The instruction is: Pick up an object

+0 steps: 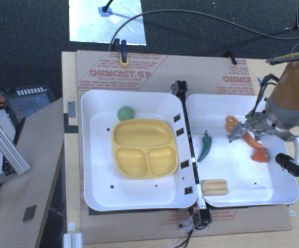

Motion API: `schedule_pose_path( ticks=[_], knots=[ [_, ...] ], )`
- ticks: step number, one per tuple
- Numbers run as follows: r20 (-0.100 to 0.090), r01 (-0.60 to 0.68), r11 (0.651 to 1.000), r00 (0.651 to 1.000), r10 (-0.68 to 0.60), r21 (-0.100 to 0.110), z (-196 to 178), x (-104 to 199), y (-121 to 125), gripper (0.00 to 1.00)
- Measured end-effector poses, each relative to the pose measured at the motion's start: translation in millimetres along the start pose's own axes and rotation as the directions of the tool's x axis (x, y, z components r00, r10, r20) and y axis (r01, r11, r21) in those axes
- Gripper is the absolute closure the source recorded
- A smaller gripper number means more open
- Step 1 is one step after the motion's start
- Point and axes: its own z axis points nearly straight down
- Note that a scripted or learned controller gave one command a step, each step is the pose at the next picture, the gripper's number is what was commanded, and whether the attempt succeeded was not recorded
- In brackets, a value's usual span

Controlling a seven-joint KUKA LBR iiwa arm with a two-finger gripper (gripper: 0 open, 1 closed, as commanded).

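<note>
My gripper (238,134) hangs low over the right bin (242,195), near its back right part. Its tip is right beside an orange carrot (253,140) and just below an orange ring-shaped piece (232,121). A red piece (260,156) lies at the carrot's lower end. Left of the gripper a green chili pepper (205,145) lies by the bin's left wall. A tan bun (214,187) rests in the front left corner. Nothing shows in the gripper's grasp.
The left bin (95,154) holds a yellow divided plate (143,148) and a green ball (125,113) behind it. A black divider (187,138) runs between the bins. The arm's grey and orange body (293,94) stands over the right bin's far right edge.
</note>
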Motion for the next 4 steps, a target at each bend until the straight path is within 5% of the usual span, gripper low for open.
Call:
schedule_pose_path(
  ticks=[1,2,4],
  knots=[
    [0.000,-0.002,1.000,1.000,0.002,0.001,51,1,0,0.00],
    [0.002,-0.002,1.000,1.000,0.002,-0.005,38,0,2,1.00],
    [0.002,0.001,1.000,1.000,-0.001,-0.008,-57,5,-6,1.00]
  ],
)
